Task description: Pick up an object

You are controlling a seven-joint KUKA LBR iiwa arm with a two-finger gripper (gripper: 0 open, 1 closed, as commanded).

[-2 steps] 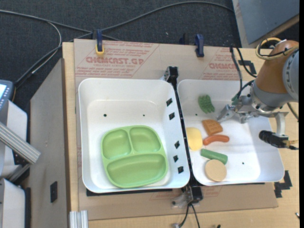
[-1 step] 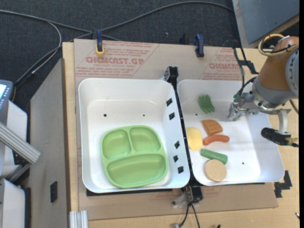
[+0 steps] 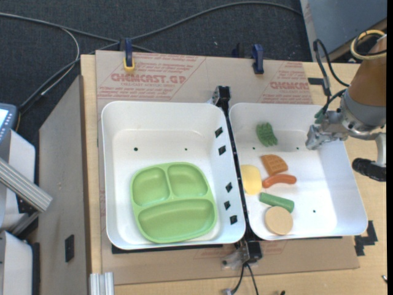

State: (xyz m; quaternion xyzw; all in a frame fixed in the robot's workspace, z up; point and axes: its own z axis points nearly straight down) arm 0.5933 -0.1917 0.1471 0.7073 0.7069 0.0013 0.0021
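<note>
Several toy foods lie in the right bin [image 3: 339,183]: a dark green leafy piece [image 3: 266,134], an orange waffle-like piece [image 3: 274,163], a red-orange sausage [image 3: 279,180], a pale yellow piece [image 3: 250,179], a green bean-like piece [image 3: 276,201] and a tan round disc [image 3: 279,220]. My gripper [image 3: 314,139] hangs over the right bin's upper right part, to the right of the leafy piece and apart from it. I see nothing between its fingers.
The left bin [image 3: 116,165] holds a light green divided plate [image 3: 174,200]. A black divider with clamps runs between the bins. Two clamps, yellow [image 3: 128,54] and blue [image 3: 258,59], grip the cardboard's far edge. Cables trail across the dark floor behind.
</note>
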